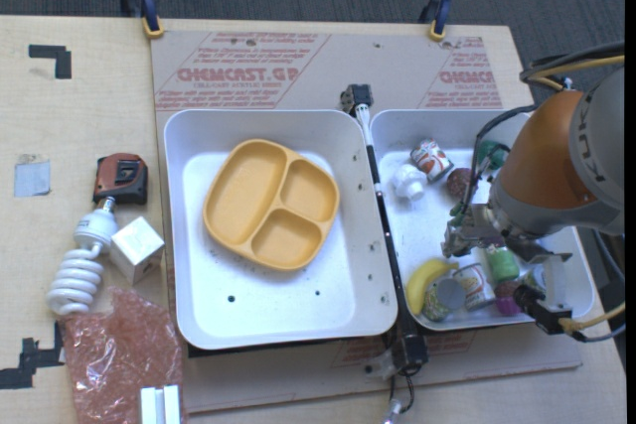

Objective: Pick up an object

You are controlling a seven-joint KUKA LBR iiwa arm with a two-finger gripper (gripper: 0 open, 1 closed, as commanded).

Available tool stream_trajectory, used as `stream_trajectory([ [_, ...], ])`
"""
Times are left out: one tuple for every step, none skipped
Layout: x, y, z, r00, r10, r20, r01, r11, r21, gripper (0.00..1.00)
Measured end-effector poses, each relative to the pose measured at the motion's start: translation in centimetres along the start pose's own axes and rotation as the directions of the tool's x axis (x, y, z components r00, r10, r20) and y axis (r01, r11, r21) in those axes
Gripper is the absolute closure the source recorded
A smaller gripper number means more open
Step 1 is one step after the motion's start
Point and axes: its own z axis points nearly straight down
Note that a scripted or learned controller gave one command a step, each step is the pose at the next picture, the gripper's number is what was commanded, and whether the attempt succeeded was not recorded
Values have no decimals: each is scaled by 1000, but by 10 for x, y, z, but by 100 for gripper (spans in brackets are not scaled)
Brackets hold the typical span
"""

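Two white bins sit side by side on the counter [89,35]. Left bin [199,303], centre frame, holds a yellow divided plate [271,204] lying flat. Right bin [393,129] carries the loose candidates, crowded toward its lower edge: a banana [425,281], a small can [474,285] just beside it, a green item [502,265], and a red-and-white packet [430,158] with a white object [408,182] further up. The arm [556,164] reaches in from the right, the gripper [469,235] low over that lower cluster, presumably positioned for a grasp. Finger state: cannot tell; nothing is seen held.
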Motion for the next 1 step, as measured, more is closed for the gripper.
stream_trajectory([
  [60, 94, -90, 1000, -6, 1, 6, 1000, 3, 100],
])
